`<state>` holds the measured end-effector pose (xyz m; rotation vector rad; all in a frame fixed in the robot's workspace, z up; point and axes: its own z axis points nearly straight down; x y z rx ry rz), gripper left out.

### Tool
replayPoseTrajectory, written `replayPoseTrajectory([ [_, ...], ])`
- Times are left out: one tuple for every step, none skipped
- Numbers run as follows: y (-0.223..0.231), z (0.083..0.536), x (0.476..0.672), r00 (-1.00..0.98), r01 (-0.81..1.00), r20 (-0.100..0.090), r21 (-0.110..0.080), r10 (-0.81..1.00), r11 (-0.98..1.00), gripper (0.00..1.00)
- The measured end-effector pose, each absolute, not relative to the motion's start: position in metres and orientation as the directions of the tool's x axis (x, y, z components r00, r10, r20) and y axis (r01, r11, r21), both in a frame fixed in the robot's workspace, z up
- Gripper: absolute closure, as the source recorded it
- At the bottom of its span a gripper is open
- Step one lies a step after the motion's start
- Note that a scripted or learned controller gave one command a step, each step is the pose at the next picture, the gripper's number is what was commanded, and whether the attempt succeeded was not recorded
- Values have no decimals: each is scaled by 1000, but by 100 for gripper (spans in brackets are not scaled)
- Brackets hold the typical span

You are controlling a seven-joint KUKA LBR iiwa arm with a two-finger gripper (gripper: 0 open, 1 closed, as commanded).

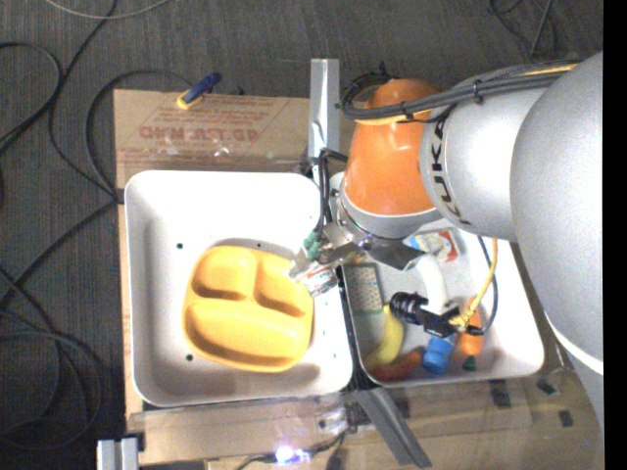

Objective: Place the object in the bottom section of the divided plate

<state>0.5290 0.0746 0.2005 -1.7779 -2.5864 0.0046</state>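
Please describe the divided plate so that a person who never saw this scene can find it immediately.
Look at the left white bin, the one away from the arm. The divided plate lies on its floor, yellow, with two small sections above one long section. The gripper hangs at its upper right edge.

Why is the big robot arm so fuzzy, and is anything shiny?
In the camera view, the arm sits close to the lens, so it looks soft and blurry; the yellow divided plate is sharper, with pale glare along its ridges; the left bin is brightly lit, with a soft shadow beside the plate.
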Motion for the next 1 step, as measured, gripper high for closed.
replayPoseTrajectory([
  [74, 201, 529, -358, 934, 1, -4, 934, 358, 0],
])
